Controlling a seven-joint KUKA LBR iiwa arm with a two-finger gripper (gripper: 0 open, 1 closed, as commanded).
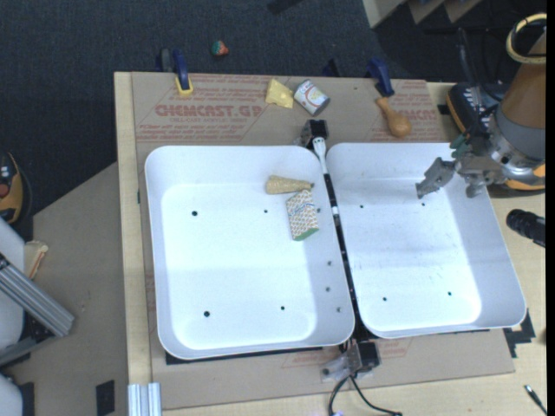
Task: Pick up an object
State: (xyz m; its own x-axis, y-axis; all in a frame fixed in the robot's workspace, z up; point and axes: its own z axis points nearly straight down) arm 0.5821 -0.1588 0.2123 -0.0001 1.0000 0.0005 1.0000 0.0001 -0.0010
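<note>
Two shallow white bins are seen side by side on a brown bench: the left bin (173,258) at the centre-left of the frame and the right bin (486,276) at the centre-right. Two objects are held in the left bin near its upper right corner: a tan cone-shaped piece (287,185) lying on its side, and just below it, touching or nearly so, a patterned green-and-white packet (302,214). Both lie close to the bin's right wall. The gripper (444,178) is seen at the upper right of the frame, over the upper right part of the right bin, well apart from both objects; whether it is apart or together cannot be told, and nothing is seen in it. On the bench above the bins, a yellow wedge (279,94), a small white box (311,97) and a wooden-handled tool (393,117) are found.
</note>
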